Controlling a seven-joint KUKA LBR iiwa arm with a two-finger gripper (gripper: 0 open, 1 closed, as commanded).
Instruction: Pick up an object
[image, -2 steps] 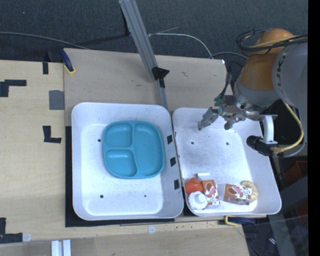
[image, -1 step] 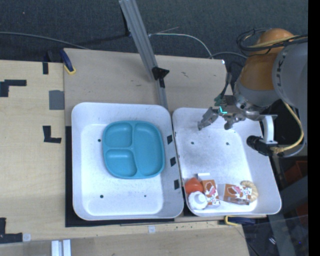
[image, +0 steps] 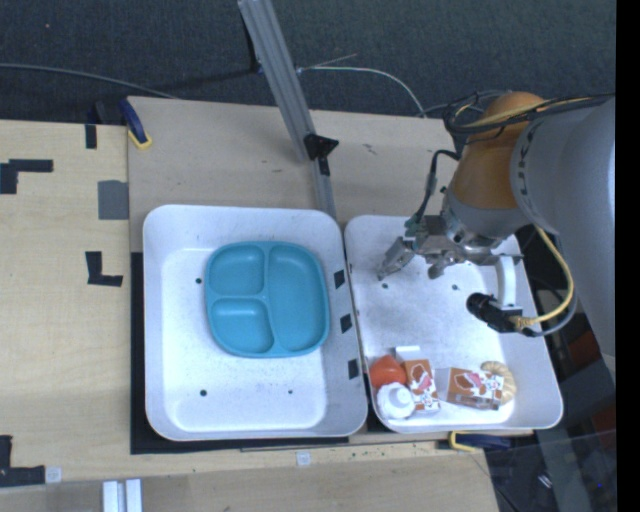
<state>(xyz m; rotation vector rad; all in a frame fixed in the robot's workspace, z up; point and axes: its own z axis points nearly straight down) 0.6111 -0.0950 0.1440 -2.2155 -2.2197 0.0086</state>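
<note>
Gripper (image: 412, 262) (fingers apart) above right bin (image: 420, 320)

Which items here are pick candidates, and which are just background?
Job:
pincer
orange-capped white bottle
red-and-white packet
brown snack packet
right bin

Lying about:
blue divided plate
left bin
</note>
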